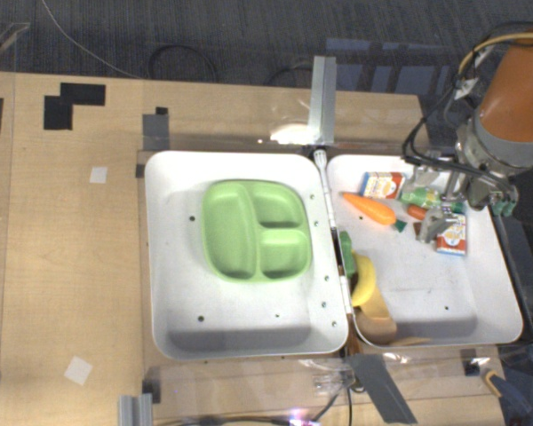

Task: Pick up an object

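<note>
In the right bin (444, 313), an orange carrot (371, 209) lies near the back left, with a small white and red carton (381, 185) just behind it. A second small carton (453, 236) lies at the bin's right side. My gripper (433, 222) hangs over the back right of this bin, right beside that second carton and close to a small red and green item (415, 199). The view does not show anything held in it. A yellow banana (364, 282) and a brown piece (379, 324) rest along the bin's left wall.
The left bin (173, 318) holds a green divided plate (253, 229). A metal divider (330, 238) runs between the bins, with a green item (345, 251) against it. The arm's orange band (518, 91) and cables loom over the back right corner.
</note>
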`<state>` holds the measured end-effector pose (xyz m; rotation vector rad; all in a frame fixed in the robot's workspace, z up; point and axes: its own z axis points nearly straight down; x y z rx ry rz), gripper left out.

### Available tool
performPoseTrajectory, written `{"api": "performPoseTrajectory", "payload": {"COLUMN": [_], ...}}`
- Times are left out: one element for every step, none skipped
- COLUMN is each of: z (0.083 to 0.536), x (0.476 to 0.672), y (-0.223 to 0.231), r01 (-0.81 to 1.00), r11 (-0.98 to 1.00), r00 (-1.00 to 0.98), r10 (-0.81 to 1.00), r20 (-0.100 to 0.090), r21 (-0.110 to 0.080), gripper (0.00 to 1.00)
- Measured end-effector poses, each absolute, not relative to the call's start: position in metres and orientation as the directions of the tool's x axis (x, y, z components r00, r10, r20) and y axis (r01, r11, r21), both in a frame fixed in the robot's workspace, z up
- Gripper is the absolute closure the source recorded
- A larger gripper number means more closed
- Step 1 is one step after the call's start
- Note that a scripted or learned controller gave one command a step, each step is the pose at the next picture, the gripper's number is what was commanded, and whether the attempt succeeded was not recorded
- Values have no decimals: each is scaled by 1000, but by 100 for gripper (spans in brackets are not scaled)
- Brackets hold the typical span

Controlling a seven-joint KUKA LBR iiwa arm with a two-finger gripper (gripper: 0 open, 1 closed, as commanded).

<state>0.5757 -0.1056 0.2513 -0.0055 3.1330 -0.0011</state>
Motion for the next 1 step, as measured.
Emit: {"api": "performPoseTrajectory", "payload": {"z": [96], "x": [563], "y": [-116], "r01": [-20], "r11": [1000], "r00": [-1000], "r10": [-20], "r20": [-10], "r21": [-1], "gripper": [0]}}
